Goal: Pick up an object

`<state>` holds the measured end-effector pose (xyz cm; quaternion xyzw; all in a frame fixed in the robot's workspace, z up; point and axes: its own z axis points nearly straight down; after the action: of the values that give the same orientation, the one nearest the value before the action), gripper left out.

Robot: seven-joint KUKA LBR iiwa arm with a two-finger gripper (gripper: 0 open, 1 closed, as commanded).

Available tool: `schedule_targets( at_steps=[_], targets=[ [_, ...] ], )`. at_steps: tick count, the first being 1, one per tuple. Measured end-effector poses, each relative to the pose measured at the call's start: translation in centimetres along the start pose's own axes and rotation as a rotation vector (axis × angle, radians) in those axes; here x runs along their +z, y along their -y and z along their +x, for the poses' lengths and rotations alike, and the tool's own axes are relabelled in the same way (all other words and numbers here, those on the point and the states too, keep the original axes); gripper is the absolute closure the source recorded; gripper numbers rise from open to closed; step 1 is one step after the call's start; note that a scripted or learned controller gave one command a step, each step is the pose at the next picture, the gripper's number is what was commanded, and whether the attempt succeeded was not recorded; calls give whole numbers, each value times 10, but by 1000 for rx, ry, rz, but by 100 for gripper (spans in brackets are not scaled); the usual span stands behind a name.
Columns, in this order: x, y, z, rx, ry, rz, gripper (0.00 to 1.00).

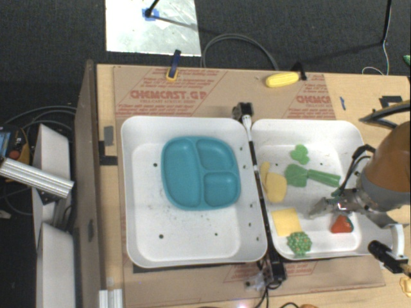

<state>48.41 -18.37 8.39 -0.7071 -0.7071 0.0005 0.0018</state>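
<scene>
The gripper [329, 205], its grip impossible to read from here, hangs just at ten o'clock of the small red plastic strawberry [342, 224] in the right white bin [350, 133], so closing now may only nudge it away.

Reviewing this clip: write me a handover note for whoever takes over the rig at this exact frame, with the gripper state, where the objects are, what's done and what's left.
Gripper: low over the right bin, reaching in from the right; nothing seen between its fingers.
Right bin contents: green toy toward the back, yellow piece near the divider, yellow block, green broccoli-like piece at the front, red piece right beside the gripper.
Left bin: a blue divided plate.
Done: arm is down in the right bin.
Left: no pick visible yet; an object must be grasped and lifted. The red piece and the yellow block look nearest.
</scene>
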Motion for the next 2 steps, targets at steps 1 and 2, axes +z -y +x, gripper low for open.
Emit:
schedule_targets(
  at_steps=[1,2],
  targets=[
    [-1,-72,22,-8,3,-10,0],
    [-18,-134,42,-8,4,-12,0]
  ],
)
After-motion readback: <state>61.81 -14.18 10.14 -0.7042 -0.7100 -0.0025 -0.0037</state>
